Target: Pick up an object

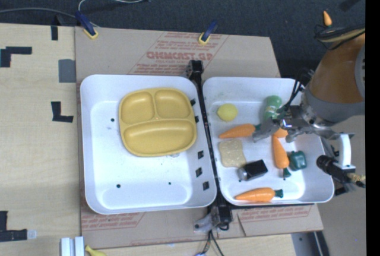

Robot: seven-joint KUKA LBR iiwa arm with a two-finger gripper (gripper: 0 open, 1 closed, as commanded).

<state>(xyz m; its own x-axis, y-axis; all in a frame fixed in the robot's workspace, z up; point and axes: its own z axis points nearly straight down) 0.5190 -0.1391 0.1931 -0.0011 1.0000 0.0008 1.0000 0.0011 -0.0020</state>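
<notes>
While the arm [335, 79] reaches in from the right, its gripper [274, 128] sits low over the right bin [309, 189], near that bin's middle. Whether the jaws are spread or pressed together cannot be told, and no item is visibly pinched.

Right bin contents:
- A green cylinder [272, 106] lies just above the gripper, close to it.
- One carrot [237, 130] lies level, just left of the gripper, its thick end toward the tool. Contact between them cannot be confirmed.
- A second carrot [279, 152] stands nearly vertical just below the gripper, its green top [296, 160] at the lower right.
- A third carrot [256, 194] lies level along the near wall, green top to the right.
- A yellow ball [227, 111] rests near the upper left, apart from the gripper.
- A tan slice [232, 153] lies below the first carrot.
- A black block [255, 169] sits just right of the slice's lower edge.

Left bin [98, 148] contents:
- A yellow tray [158, 121] with three compartments occupies the upper half.

Both bins rest on a cardboard sheet [172, 53], held by two clamps [207, 32] at its far edge.
</notes>
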